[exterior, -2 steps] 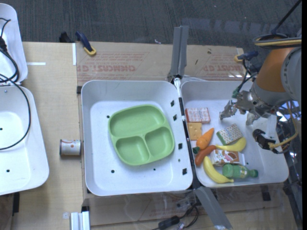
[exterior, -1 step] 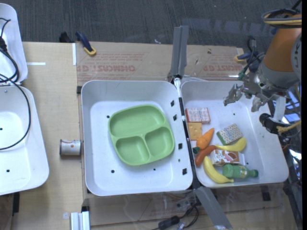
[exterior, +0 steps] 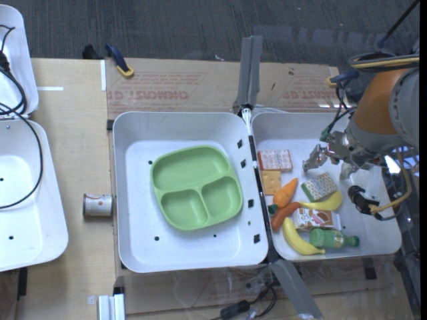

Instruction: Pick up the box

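The grey arm with its orange band enters over the right edge of the worktop and carries its metal two-finger pincer (exterior: 331, 163) above the upper right part of the right-hand shallow white bin (exterior: 380, 245). The two fingers stand apart, one at the left (exterior: 315, 159) and one at the right (exterior: 347, 169), and nothing lies between them.

The likeliest target, a small red-and-white carton with a printed face (exterior: 309, 218), lies low in the middle of that bin. It is crowded: a yellow banana (exterior: 299, 239) curves just below it, a second yellow banana (exterior: 325, 203) lies just above it, a green plastic bottle (exterior: 331, 239) touches its lower right side, and an orange carrot (exterior: 285, 211) reaches its left end. A flat green-edged packet with a grey checked face (exterior: 318, 187) sits just beneath the pincer.

Hazards, as judged from this arrangement:
- A straight descent from here would probably meet the checked packet or the upper banana, not the carton.
- Open fingers may straddle the bottle or a banana along with the carton, so the close could seize the wrong item or wedge.
- The carton lies flat, so its faces may slip.

The left-hand white bin (exterior: 133, 245) holds a pale green divided plate (exterior: 197, 187), well apart.
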Tool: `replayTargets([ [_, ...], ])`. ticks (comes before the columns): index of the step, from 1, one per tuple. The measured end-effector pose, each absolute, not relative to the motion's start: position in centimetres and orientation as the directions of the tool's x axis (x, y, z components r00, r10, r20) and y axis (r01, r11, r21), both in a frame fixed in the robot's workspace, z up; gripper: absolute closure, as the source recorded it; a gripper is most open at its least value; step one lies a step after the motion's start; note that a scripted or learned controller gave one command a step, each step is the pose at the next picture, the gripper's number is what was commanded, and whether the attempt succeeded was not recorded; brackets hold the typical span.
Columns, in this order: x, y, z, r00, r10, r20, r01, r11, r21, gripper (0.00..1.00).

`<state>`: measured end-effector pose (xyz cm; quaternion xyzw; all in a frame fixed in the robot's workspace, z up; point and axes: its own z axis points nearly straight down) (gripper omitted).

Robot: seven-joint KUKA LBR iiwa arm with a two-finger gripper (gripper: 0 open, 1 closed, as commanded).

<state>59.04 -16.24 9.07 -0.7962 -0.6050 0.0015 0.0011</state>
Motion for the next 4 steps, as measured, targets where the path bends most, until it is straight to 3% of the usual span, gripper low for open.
replayTargets([
  [1,60.41,-17.28,9.21,0.051,0.999,-0.001,0.999,-0.051,0.001,0.00],
  [2,60.44,-17.36,10.17,0.053,0.999,-0.002,0.999,-0.053,0.001,1.00],
  [3,60.37,-17.56,9.18,0.034,0.999,-0.001,0.999,-0.034,-0.001,1.00],
  [4,60.37,-17.56,9.18,0.034,0.999,-0.001,0.999,-0.034,-0.001,0.00],
])
